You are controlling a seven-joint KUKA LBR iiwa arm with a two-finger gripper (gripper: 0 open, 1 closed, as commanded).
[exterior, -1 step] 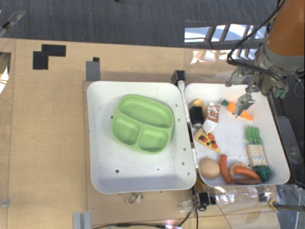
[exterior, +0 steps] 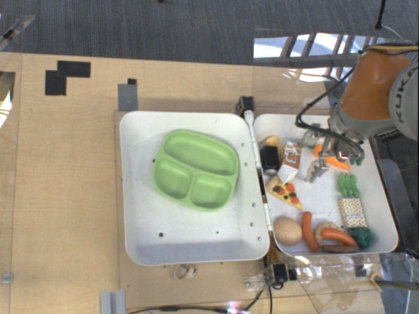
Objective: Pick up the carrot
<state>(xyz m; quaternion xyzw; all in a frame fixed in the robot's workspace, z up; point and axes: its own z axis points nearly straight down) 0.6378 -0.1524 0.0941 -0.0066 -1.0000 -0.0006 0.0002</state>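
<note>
The carrot (exterior: pixel 336 161) is a small orange piece lying in the far part of the right bin (exterior: pixel 386 205). The arm's wrist hangs over it and hides part of it. My gripper (exterior: pixel 319 169) points down into the same bin, its tip just left of the carrot and close to the bin floor. Whether it touches the carrot cannot be made out, and nothing is visibly lifted.
Around the carrot in the right bin lie a brown packet (exterior: pixel 292 154), a black block (exterior: pixel 270 157), a pizza slice (exterior: pixel 286 193), a green toy (exterior: pixel 348 185), a patterned box (exterior: pixel 352 209), a tan ball (exterior: pixel 287 230) and sausages (exterior: pixel 308 231). A green divided plate (exterior: pixel 196 169) sits in the left bin (exterior: pixel 141 241).
</note>
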